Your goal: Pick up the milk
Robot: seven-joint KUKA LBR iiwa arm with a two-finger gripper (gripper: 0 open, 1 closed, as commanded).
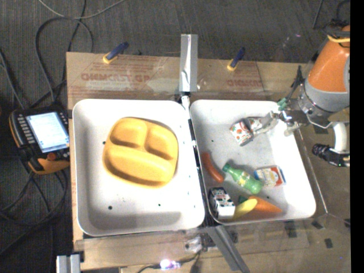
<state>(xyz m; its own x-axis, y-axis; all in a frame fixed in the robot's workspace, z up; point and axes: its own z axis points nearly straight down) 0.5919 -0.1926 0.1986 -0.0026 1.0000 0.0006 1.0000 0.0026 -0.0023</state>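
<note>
Right bin [310, 178]: far and middle floor open; near edge crowded.
Near edge blocked by green bottle [242, 178], sausage [213, 168], carrot [263, 207], two small cartons. Left bin [79, 169]: yellow tray [142, 151] fills centre, near corners free.

— Underfoot? Dark grey carpet [142, 16], crossed by loose black cables [57, 21].
— And on the bench? Brown cardboard [131, 75] under clear sheeting, pinned by two blue-and-yellow clamps [115, 52]; lit handheld screen [45, 131] at left.
</note>
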